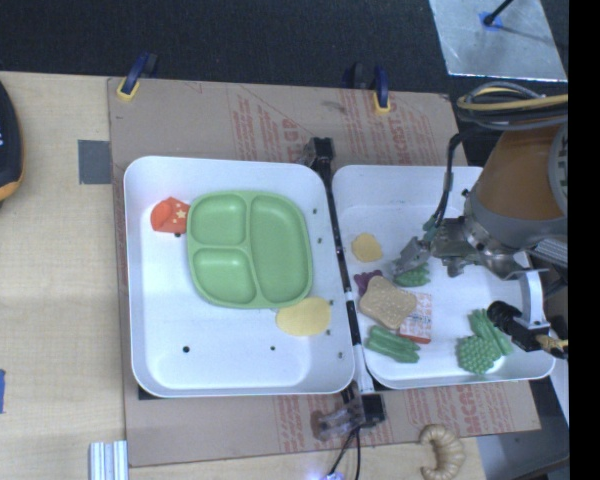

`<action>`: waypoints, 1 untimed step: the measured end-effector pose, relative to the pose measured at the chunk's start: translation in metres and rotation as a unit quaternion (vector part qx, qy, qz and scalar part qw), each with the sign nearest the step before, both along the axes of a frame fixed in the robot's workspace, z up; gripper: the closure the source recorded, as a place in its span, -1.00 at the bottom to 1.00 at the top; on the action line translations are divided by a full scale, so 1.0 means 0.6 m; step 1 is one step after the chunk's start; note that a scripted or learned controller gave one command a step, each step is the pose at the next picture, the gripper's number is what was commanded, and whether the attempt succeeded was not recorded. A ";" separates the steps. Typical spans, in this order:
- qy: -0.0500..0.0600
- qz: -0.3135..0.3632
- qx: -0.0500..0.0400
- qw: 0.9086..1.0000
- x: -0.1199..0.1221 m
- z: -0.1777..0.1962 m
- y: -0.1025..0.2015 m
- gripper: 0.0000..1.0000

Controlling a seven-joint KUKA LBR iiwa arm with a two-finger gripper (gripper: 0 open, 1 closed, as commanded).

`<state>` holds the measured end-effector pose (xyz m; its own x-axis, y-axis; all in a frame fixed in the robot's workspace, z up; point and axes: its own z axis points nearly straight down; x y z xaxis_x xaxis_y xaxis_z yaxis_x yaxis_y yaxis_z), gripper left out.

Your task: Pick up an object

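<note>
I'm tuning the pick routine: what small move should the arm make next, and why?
Probably a short, straight descent: the pincer hangs in the right bin just over a small green piece, beside the tan bread slice. Nothing shows between its tips, so no pick has happened yet.

Arm (515, 183) is in from the right, over the right bin (400, 193). Gripper (413, 261) sits low in that bin's middle, fingers state unclear from here. Relative to the gripper: yellow round piece (366, 247) just left, tan bread slice (388, 302) just below, touching a red-and-white packet (420, 318); green pod (392, 344) further below; green leafy piece (482, 343) down and right. Left bin (150, 348), well left: green divided plate (250, 248), red piece (169, 215), yellow disc (304, 317).
</note>
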<state>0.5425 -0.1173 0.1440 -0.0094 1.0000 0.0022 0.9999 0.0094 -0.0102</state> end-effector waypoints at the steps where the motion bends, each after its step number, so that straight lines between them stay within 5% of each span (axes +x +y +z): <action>1: -0.001 -0.002 -0.001 1.000 0.024 -0.073 -0.007 -1.00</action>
